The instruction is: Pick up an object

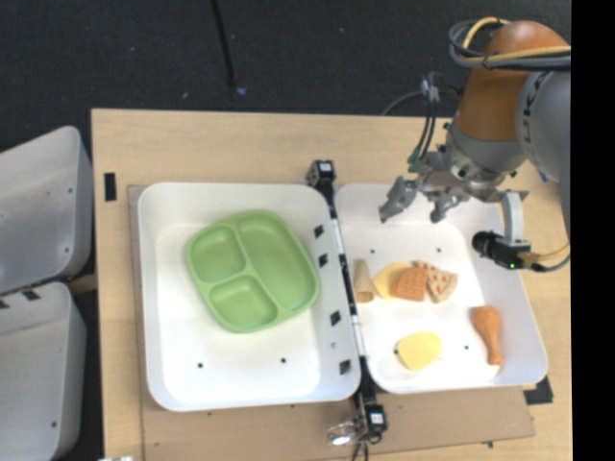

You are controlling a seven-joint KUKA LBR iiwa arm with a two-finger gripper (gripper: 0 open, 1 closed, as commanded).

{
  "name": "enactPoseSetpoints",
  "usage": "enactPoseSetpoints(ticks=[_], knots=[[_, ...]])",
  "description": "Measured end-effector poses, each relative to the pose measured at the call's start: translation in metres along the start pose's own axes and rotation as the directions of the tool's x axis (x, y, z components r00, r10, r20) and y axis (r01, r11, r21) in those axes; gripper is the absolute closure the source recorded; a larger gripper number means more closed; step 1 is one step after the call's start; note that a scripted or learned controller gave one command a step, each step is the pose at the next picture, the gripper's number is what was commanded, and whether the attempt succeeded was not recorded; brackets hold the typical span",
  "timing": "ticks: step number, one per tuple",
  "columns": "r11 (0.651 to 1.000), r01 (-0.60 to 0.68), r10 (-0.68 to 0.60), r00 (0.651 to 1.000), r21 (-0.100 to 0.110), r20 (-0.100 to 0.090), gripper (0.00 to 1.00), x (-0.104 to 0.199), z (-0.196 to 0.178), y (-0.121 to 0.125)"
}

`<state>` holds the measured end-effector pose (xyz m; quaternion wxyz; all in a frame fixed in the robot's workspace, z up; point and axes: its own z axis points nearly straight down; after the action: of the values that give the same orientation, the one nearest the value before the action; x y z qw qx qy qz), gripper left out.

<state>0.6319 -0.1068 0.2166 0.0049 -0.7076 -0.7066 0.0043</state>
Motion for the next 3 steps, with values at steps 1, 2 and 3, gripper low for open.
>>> enactPoseSetpoints(ticks=[1,2,3], knots=[[1.0,0.002,-0.002,1.0,-0.014,0.0,0.0,0.0,-0.008,0.003],[1.0,0.001,-0.001,1.0,-0.01,0.003,0.0,0.001,0.034,0.001],[1.0,0.001,0.0,1.0,-0.01,0.003,0.0,-0.007,0.095,0.003]])
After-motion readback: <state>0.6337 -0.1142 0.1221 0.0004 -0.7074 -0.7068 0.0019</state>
